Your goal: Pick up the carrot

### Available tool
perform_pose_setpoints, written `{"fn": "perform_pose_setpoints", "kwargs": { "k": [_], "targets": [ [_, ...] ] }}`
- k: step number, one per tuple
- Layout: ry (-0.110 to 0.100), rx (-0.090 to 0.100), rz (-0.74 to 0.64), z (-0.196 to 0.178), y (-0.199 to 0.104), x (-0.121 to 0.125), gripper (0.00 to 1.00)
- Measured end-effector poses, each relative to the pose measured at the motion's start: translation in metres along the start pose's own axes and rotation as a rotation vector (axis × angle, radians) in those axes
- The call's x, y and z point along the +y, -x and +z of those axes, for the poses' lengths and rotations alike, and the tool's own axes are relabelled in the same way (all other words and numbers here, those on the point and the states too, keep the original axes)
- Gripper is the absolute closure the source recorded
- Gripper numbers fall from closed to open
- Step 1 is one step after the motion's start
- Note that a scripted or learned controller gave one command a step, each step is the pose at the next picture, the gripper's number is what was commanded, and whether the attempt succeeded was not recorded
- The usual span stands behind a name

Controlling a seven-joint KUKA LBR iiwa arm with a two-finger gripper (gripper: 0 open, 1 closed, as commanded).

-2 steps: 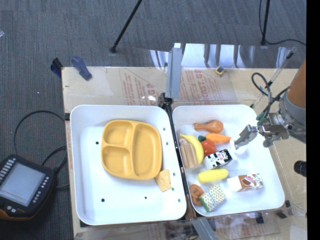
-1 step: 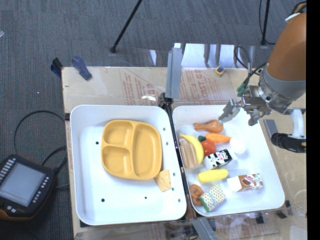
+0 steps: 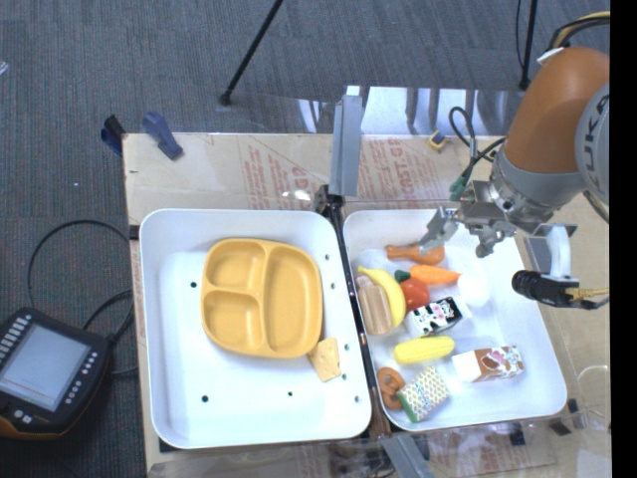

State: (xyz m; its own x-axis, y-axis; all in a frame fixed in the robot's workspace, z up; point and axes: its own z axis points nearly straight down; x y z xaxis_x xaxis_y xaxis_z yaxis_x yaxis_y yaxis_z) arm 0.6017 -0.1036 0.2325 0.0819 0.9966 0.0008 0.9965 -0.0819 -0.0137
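The carrot (image 3: 434,276) is lying on its side in the right bin (image 3: 542,352), near that bin's upper left part, its narrow tip pointing right and its leafy end tucked against a red tomato-like piece (image 3: 415,293) and the banana (image 3: 386,292). Just above it a chicken drumstick (image 3: 415,254) is lying almost parallel, close enough to get in the way.

The gripper (image 3: 460,235) is hovering above and to the right of the carrot, with its two fingers spread apart and nothing between them.

The carrot is looking like a moulded plastic toy (so probably light, stiff and hollow, with a smooth skin that may slip under hard pads). It is tapering, so a pinch near the thin tip is likely to squirt it out; the thicker middle is offering the better hold, with the fingers closing across its short width. Crowding on the left side is making the tip half the freer approach, though the drumstick is leaving little room for the upper finger. The yellow divided plate (image 3: 263,297) is sitting in the left bin (image 3: 169,366), well apart from all this.
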Motion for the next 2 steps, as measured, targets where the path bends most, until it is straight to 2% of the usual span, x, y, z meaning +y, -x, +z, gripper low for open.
{"fn": "perform_pose_setpoints", "kwargs": {
  "k": [1,2],
  "targets": [
    [0.018,0.001,0.050,0.1296,0.0167,0.0410,0.00],
    [0.030,0.000,0.056,0.1346,0.0175,0.0365,0.00]
  ]
}}
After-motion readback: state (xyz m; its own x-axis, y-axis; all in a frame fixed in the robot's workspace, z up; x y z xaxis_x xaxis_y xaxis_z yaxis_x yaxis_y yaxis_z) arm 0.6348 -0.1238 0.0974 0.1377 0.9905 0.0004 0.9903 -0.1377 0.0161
